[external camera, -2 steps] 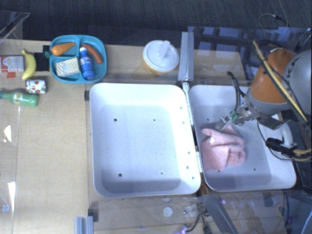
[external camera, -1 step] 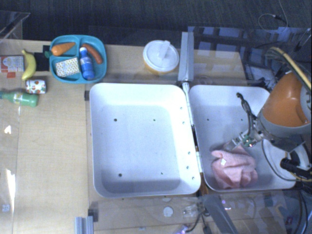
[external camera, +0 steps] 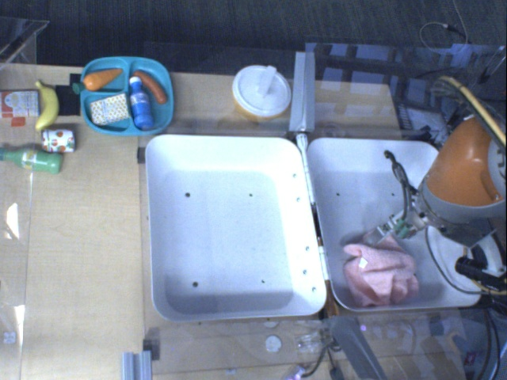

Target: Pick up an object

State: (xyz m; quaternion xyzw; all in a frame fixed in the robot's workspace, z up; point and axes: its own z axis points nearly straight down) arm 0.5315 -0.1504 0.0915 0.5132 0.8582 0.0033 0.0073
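Nearest the camera, in the front part of the right-hand bin (external camera: 348, 204), lies a crumpled pink cloth (external camera: 380, 271), close to the bin's front wall. The pincer (external camera: 396, 228) sits just above the cloth's far edge, at or very near the fabric, hanging from the grey arm with its orange band (external camera: 463, 169), which comes in from the right. Whether its tips are apart or together I cannot tell; they are too small and blurred.

The left-hand bin (external camera: 230, 228) stands beside it, the two walls almost touching.

Farther back on the tabletop (external camera: 71, 252), beyond the left bin, is a white lidded cup (external camera: 261, 91). To its left a blue divided tray (external camera: 127, 95) holds a carrot (external camera: 103, 77), a blue bottle (external camera: 141, 105) and other small toy foods. At the far left lie a banana (external camera: 47, 105), a small can (external camera: 58, 139) and a green bottle (external camera: 32, 159).
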